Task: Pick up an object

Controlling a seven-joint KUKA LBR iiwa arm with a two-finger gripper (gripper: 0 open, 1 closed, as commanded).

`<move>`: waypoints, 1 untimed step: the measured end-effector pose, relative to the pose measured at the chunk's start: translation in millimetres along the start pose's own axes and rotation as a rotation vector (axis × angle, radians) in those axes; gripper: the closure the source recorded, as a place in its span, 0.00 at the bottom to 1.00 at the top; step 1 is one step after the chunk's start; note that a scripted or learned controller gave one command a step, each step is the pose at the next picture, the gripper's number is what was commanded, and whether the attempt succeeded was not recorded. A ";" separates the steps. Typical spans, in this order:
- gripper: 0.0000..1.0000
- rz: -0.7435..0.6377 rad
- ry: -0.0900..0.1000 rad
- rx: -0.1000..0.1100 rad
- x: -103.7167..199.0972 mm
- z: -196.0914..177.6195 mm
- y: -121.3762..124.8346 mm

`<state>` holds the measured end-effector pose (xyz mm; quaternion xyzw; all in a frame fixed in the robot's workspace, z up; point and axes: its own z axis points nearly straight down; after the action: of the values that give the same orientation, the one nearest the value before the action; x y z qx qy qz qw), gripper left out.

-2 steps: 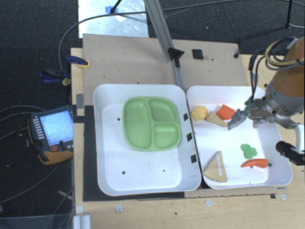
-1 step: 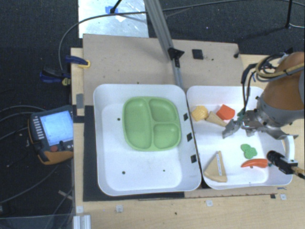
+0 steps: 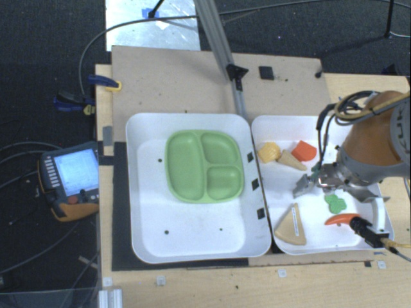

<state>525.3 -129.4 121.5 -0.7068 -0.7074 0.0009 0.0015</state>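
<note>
Camera view: I am watching the grey arm with its orange band (image 3: 376, 140) reaching in from the right over the right white bin (image 3: 270, 130). The two-finger gripper (image 3: 314, 183) is hovering with its jaws spread and nothing between them. Around it are lying an orange-red block (image 3: 304, 151), a yellow rounded piece (image 3: 269, 151), a pale tan wedge (image 3: 292, 162), a small green piece (image 3: 334, 203), a red-orange chili-shaped piece (image 3: 341, 220) and a tan triangular slice (image 3: 292, 226). The left white bin (image 3: 144, 236) is bearing a green divided plate (image 3: 204, 165).
</note>
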 end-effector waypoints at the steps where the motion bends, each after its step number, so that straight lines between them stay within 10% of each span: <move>1: 1.00 -0.001 -0.001 -0.006 -0.1 -13.3 1.7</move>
<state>527.1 -129.5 134.8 -0.7066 -0.7076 -0.0007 -0.0008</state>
